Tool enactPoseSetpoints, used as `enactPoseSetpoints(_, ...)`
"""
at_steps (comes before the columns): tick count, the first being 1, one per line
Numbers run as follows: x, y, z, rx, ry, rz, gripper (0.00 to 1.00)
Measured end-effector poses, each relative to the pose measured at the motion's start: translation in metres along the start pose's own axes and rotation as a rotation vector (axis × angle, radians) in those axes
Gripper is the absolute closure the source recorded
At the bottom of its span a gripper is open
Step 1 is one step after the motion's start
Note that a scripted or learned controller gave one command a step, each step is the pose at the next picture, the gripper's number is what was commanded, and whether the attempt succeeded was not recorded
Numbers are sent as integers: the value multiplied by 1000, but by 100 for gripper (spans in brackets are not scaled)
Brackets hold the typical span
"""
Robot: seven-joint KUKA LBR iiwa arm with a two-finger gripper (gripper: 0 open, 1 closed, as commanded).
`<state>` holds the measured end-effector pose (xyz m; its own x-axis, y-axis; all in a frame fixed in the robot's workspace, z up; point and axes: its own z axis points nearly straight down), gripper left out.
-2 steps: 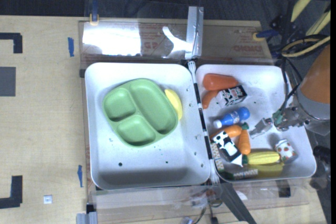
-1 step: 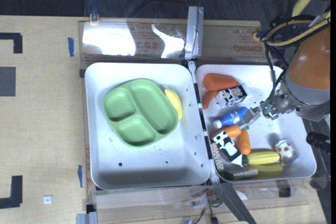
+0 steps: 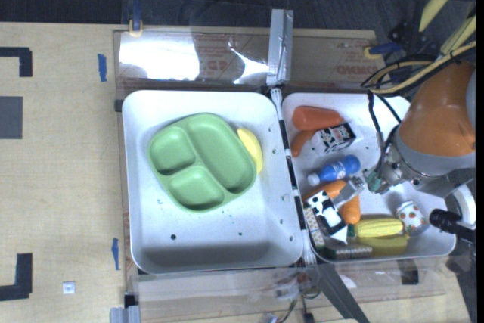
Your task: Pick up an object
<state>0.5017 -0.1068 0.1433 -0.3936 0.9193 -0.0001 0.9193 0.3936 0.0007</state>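
Camera view: gripper (image 3: 368, 183) low in right bin (image 3: 431, 246), beside blue bottle (image 3: 337, 169)

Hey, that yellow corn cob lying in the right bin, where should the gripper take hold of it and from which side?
Grip the yellow corn cob across its middle, coming straight down from above. It lies flat and lengthwise along the near wall of the right bin, so its long sides are the narrow span. The small ball and orange piece crowd its ends, so the middle likely offers most room.

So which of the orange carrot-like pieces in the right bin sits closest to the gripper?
The small orange piece just above the yellow corn, down-left of the gripper. The other two orange pieces lie up by the bin's far-left corner.
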Motion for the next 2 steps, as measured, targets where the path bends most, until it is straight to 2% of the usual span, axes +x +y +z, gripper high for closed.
enactPoseSetpoints(1,1,40,-41,-1,-2,330,0)
enactPoseSetpoints(2,-15,14,39,-20,-1,373,0)
